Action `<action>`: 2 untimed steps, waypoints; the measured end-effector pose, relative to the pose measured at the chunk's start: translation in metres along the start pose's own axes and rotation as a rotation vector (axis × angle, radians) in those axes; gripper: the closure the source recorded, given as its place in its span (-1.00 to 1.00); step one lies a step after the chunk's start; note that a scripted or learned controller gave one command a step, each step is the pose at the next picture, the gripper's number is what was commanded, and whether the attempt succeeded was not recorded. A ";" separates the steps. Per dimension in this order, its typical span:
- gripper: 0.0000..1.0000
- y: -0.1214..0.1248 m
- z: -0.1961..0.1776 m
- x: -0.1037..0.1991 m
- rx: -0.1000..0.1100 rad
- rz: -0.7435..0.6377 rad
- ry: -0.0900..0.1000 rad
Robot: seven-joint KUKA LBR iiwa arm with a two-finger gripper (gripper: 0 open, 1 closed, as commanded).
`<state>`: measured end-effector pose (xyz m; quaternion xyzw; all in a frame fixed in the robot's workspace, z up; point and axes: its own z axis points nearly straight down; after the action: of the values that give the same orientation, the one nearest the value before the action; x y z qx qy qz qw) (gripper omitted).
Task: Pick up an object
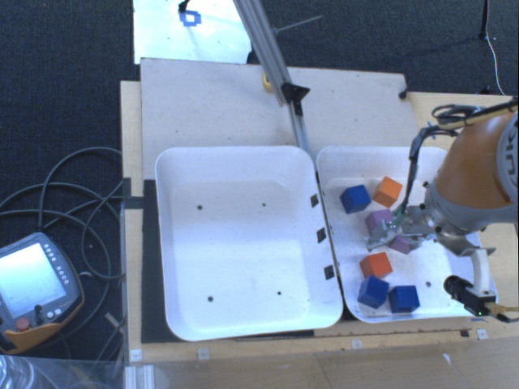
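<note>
We note that the arm [478,177] runs off the right edge, its gripper [388,235] covers part of the purple cube [378,220] in the right bin [336,168], and the finger gap is unreadable.

I see my arm [474,177] reaching in from the right over the right bin [332,168], its claw [388,235] down among the purple blocks [378,220]. Two orange cubes [388,191] and three blue ones [354,198] lie around it. The left bin [174,168] sits just beside, on the tabletop [203,96].
</note>
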<state>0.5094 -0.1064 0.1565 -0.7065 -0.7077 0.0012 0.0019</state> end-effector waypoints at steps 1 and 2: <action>-1.00 -0.009 0.054 0.007 0.001 0.000 0.001; -1.00 -0.008 0.067 0.007 -0.003 0.000 0.000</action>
<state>0.5007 -0.0996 0.0897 -0.7064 -0.7079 0.0001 0.0007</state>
